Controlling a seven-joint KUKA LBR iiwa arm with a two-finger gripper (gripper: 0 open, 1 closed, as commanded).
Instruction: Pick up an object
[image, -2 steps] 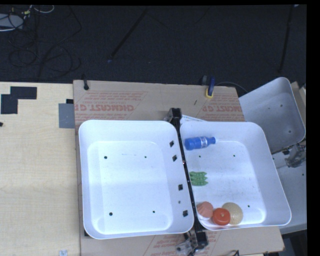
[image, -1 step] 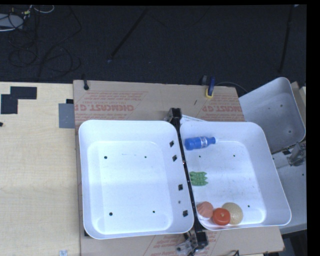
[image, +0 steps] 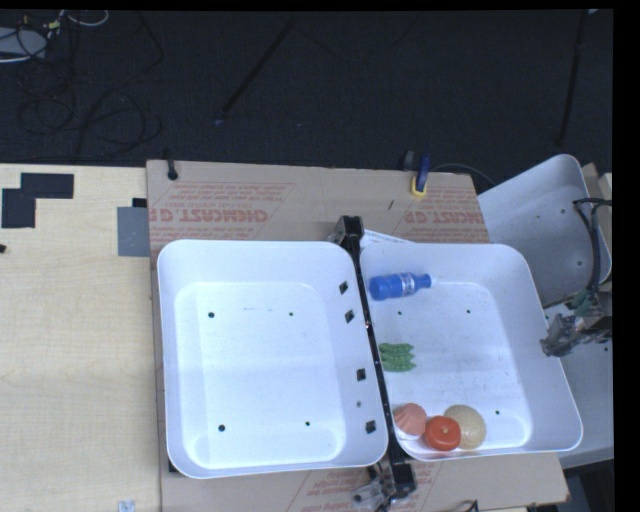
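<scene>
Blue bottle (image: 399, 286), knobbly green piece (image: 396, 357)

A single fixed camera looks down at a slant from above the surface (image: 70, 330), far enough back to take in both white bins. The left bin (image: 262, 260) sits mid-frame, the right bin (image: 520, 300) just beside it toward the frame's right.

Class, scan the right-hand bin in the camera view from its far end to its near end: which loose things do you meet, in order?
Blue bottle → green item → the near cluster, with the red round piece nearest.
</scene>
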